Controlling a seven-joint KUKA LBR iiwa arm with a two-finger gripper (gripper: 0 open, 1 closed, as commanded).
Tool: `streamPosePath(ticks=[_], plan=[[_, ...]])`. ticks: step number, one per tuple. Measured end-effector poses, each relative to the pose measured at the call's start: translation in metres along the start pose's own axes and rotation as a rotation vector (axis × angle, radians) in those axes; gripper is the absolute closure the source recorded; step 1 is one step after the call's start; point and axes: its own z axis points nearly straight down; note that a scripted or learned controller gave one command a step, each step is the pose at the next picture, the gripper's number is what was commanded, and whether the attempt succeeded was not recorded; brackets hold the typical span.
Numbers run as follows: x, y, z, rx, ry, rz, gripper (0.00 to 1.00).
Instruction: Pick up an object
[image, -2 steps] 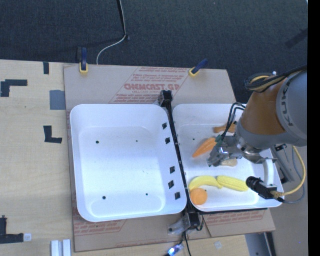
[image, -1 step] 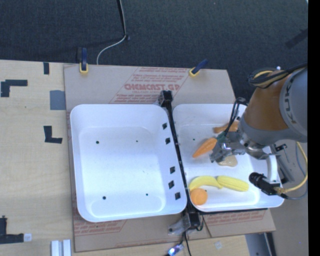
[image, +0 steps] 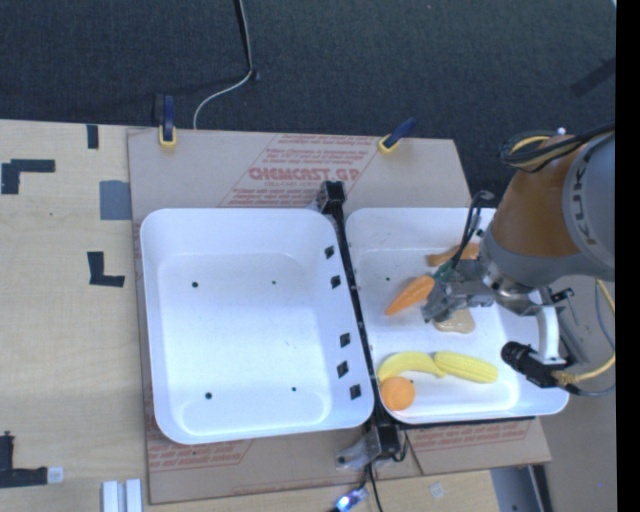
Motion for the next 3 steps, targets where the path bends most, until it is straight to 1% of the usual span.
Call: streamPosePath(ticks=[1, 2, 3], plan=[[0.064, -0.048, -0.118, -0.013, 0.001, -0.007, 1.00], [0.060, -0.048, -0.121, -0.003, -0.002, -0.002, 1.00], [0.061, -0.048, -0.130, -0.002, -0.001, -0.003, 1.00]])
